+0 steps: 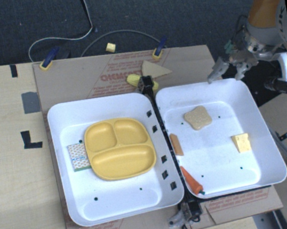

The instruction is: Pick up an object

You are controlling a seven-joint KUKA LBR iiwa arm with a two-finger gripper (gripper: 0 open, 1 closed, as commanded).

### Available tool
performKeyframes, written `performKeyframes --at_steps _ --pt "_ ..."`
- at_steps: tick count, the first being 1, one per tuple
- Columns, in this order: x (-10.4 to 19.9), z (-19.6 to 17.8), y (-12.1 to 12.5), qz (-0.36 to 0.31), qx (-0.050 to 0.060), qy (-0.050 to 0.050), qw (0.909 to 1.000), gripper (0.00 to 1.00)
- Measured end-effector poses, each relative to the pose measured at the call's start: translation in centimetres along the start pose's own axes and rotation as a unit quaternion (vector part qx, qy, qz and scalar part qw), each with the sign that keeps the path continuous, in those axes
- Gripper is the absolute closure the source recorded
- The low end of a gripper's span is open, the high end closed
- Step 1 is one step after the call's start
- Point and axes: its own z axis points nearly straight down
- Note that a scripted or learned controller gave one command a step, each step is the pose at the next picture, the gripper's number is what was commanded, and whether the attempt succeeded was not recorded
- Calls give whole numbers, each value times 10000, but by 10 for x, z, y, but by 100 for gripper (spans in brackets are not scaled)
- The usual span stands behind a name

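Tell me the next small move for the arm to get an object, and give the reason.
Probably swing the gripper in over the right white bin toward the tan bread-shaped piece. The gripper sits outside that bin's far right corner, holding nothing, and that piece is the nearest object, lying flat and apart from the yellow cheese-like block.

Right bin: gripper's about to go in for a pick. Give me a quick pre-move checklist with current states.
1. Gripper carries nothing: ok, fingers apart, nothing between them.
2. Targets present in right bin: ok, tan bread piece, yellow block, brown stick, carrot.
3. Bread piece clear of neighbours: ok.
4. Carrot and stick graspable: not ok, both hug the left wall.
5. Gripper above a target: not ok, hovering outside the bin's far edge.
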Motion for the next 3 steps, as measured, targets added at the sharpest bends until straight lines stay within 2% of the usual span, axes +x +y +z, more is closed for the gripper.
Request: performKeyframes --at_steps 1,2,3 --pt "56 110 -41 -10 141 57 9999 0" --pt "61 134 -34 1 78 22 10000 0" --pt "61 121 -33 -2 63 18 10000 100"
